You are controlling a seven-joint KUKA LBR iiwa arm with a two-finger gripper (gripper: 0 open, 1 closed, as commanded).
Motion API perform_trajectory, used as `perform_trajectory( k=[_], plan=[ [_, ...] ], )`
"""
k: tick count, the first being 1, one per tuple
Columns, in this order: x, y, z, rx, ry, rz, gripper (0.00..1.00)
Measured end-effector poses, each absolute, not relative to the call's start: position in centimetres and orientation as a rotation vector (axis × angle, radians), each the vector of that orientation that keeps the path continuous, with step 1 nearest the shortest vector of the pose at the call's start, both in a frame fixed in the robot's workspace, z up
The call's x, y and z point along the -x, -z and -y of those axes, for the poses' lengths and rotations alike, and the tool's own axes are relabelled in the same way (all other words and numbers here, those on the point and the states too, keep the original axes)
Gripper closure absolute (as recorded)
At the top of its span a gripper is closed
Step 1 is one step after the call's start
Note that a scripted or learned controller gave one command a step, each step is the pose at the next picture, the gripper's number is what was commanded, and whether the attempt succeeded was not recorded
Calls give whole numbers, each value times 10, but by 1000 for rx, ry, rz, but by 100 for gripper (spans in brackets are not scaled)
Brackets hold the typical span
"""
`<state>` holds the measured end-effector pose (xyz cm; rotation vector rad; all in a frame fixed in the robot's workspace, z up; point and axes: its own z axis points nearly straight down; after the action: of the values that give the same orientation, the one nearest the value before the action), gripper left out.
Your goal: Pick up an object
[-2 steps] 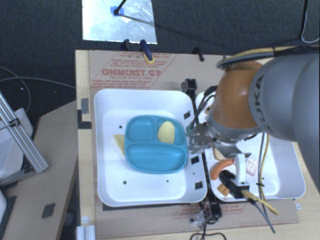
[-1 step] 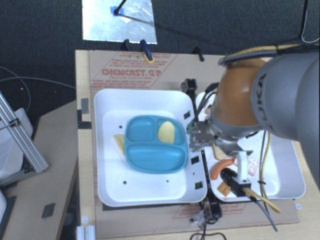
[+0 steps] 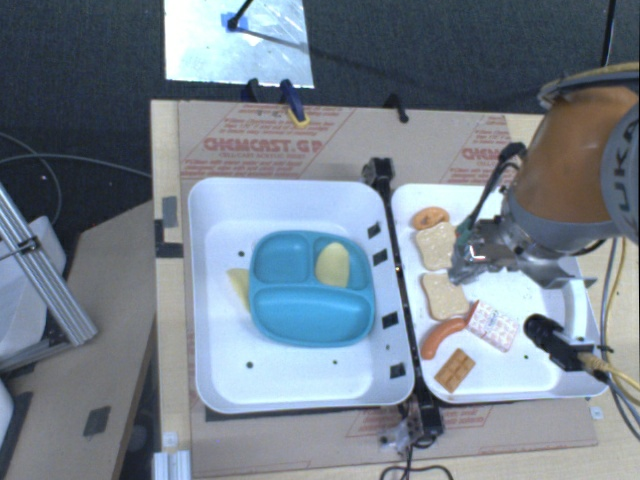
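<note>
Two white bins on worktop; right bin (image 3: 570, 383) holds toy foods at frame right. Claw (image 3: 462, 265) low between two bread slices (image 3: 436, 245), upper and lower (image 3: 441, 293); cannot tell open or closed. Advice: centre over one slice, avoid sausage (image 3: 443, 336) and bin wall, descend straight.

The grey arm (image 3: 590, 158) is cut off at the right edge; its end effector (image 3: 462, 268) partly covers a tan bread slice (image 3: 436, 247), fingers indistinct.

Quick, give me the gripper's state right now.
Gripper: cannot be told; it hangs over the bread slices in the right bin.
</note>
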<state>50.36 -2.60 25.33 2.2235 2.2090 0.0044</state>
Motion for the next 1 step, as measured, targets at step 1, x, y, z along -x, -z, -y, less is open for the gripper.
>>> perform_trajectory(
  k=[1],
  plan=[
    [-576,-184,-3,-2212,-7,-2225,100]
  ],
)
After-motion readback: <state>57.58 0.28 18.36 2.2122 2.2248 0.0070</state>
